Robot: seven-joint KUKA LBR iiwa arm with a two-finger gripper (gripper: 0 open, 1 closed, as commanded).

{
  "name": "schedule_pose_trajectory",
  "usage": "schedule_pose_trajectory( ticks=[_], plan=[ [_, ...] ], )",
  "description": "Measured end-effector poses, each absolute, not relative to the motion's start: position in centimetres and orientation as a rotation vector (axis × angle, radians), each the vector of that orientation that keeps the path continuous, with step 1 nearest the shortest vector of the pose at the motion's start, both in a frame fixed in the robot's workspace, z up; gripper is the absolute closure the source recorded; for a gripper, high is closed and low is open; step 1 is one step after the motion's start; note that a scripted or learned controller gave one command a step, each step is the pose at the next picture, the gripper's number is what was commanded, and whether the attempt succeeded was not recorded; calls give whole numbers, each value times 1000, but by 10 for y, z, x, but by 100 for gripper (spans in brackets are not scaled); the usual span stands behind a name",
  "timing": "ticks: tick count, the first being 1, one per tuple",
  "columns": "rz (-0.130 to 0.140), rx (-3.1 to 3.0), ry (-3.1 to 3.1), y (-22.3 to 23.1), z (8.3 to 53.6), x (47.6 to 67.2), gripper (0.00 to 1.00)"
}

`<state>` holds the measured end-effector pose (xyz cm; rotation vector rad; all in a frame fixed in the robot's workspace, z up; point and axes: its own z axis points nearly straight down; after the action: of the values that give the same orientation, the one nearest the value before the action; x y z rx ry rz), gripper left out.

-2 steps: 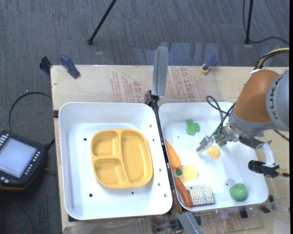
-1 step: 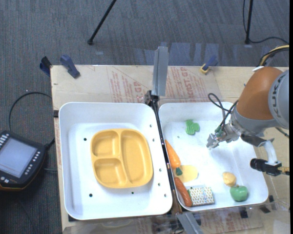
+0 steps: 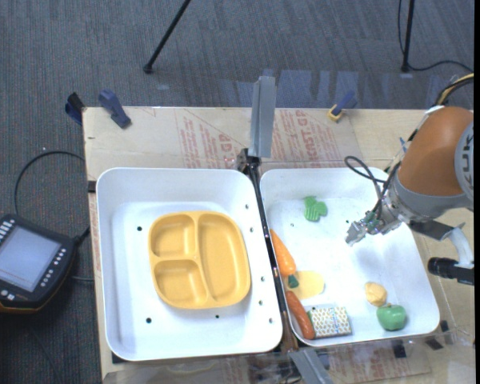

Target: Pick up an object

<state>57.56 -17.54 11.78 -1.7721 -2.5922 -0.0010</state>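
Note:
The right bin holds several small things: a green toy near the back, an orange carrot along the left wall, a pale yellow piece, a second orange piece, a patterned box, a yellow lump and a green apple. My gripper hangs over the bare middle of that bin, right of the green toy and above the yellow lump. It is small and blurred, and I see nothing between its fingers.
A yellow three-part plate lies in the left bin. A grey upright post stands behind the bins' shared wall. Blue clamps grip the bench's back edge. A pendant lies on the floor at left.

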Motion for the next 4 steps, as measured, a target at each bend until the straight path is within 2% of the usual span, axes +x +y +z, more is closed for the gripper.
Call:
schedule_pose_trajectory(
  ticks=[1,2,3,4],
  plan=[
    [0,-1773,-2590,-176,117,575,0],
    [4,-1826,-2546,-214,85,503,0],
    [-1,-1836,-2542,-214,96,504,100],
    [-1,-1834,-2542,-214,95,504,0]
  ],
)
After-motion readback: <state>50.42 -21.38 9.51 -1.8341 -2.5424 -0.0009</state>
